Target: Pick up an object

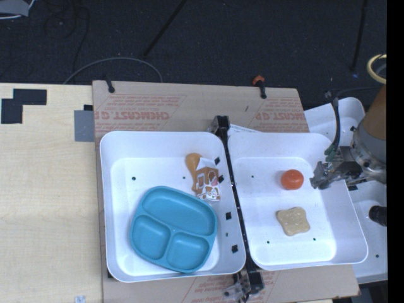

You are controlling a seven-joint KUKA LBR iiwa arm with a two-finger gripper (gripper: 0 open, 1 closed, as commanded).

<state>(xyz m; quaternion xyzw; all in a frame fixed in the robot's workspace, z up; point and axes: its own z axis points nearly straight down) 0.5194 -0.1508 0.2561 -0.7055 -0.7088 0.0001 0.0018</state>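
Observation:
An orange-red ball (291, 179) lies in the right bin (344, 245), near its middle. A tan toast-shaped piece (293, 221) lies below it in the same bin. The gripper (320, 175) hangs at the right bin's right side, just right of the ball and apart from it, with nothing seen between its fingers. In the left bin (113, 169) a blue divided plate (173, 228) fills the lower part. A small brown-and-white packet (207, 184) and a tan piece (192, 163) lie at its upper right.
A black divider (228, 188) runs between the two bins. The bins rest on a cardboard sheet (189, 109) on a pale wooden bench (44, 194). The arm's grey body (372, 150) overhangs the right bin's right rim.

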